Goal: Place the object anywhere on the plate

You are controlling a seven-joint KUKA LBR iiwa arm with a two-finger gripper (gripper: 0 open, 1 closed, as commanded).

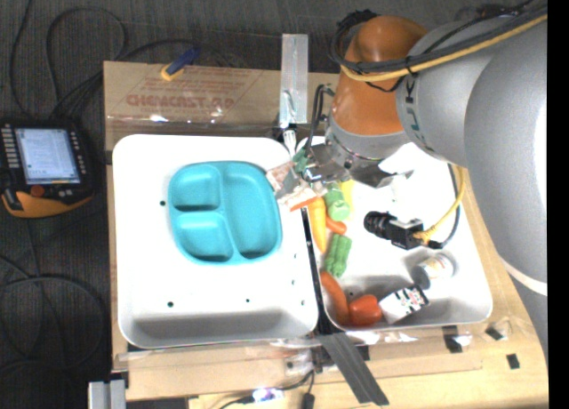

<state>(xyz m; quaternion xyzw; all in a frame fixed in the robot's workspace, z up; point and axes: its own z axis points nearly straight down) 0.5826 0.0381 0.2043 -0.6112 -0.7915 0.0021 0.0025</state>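
gripper (307, 176) above the rim between bins, open-or-closed state cannot tell | plate (224, 212) in left bin | toy vegetables (336, 234) in right bin's left side, off plate

I'm looking down on a robotics lab bench. The grey arm (480, 87) with its orange band reaches over two white bins (142, 309). Left of the bins, a teach pendant (44, 167) with a lit screen lies on dark carpet among loose black cables (53, 43). Behind the bins sits flattened cardboard (196, 96), taped down.
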